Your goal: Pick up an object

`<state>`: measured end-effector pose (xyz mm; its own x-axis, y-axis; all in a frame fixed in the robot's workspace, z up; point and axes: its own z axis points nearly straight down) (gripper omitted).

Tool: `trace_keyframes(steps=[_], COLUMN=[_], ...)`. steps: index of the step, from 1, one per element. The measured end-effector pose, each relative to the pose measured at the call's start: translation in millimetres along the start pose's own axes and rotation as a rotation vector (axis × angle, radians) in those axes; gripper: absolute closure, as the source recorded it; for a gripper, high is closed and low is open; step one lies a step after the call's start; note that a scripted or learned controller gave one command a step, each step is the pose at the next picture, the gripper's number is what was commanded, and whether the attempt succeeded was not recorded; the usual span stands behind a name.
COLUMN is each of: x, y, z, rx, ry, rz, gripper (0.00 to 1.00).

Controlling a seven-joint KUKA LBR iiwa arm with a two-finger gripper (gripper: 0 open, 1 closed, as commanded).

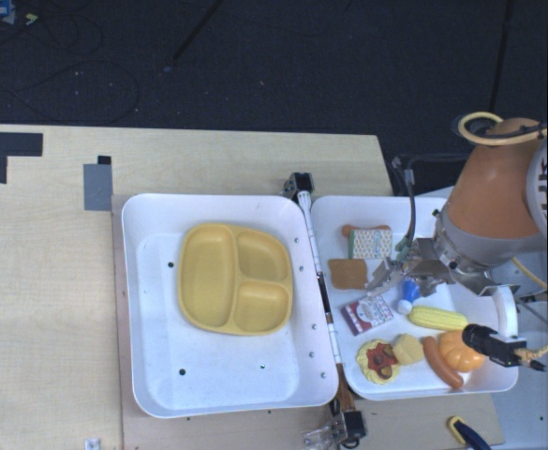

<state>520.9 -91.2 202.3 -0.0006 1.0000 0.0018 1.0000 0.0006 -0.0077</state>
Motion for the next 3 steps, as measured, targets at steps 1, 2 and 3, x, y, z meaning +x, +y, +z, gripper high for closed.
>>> trace_keyframes(steps=[1, 2, 3], x=[-13, 7, 8], y=[-4, 9, 9], z=[114, 114, 106], rx=[-0.005, -0.007, -0.002], ry=[0.001, -0.002, 0.003], rz=[0.001, 0.003, 0.005], gripper=[0.0, 0.0, 1.0])
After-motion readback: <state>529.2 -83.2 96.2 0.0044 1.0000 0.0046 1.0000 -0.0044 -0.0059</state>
